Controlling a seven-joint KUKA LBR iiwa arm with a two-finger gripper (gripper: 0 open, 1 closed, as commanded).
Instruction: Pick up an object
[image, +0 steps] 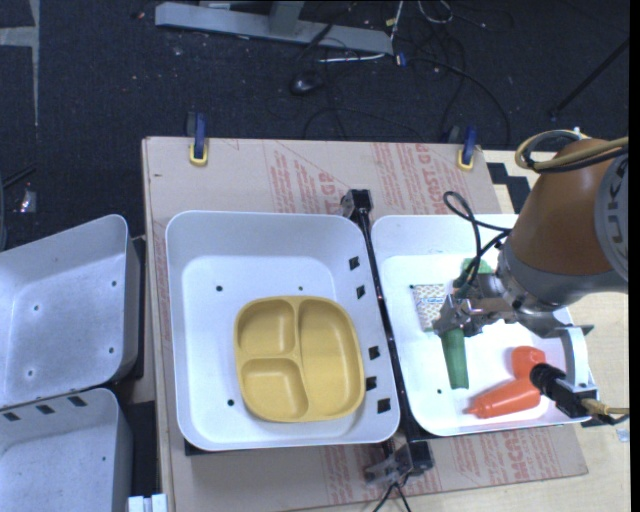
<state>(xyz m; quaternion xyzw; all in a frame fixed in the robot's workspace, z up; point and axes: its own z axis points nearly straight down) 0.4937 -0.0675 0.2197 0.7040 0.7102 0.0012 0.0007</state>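
Observation:
My gripper (455, 318) hangs low over the middle of the right bin (420, 410), reaching in from the right. Directly under it lies a green stick-shaped object (456, 362), whose lower half pokes out towards the bin's front. Whether the gripper touches the stick I cannot tell. An orange carrot-shaped object (508, 396) lies at the front right of this bin, right of the stick. A small speckled packet (428, 300) rests just left of the gripper.
The left bin (200, 260) holds a yellow divided plate (298, 358) at its centre. A black divider strip (375, 310) runs between the two bins. The arm's orange and grey body (570, 225) covers the right bin's far right side.

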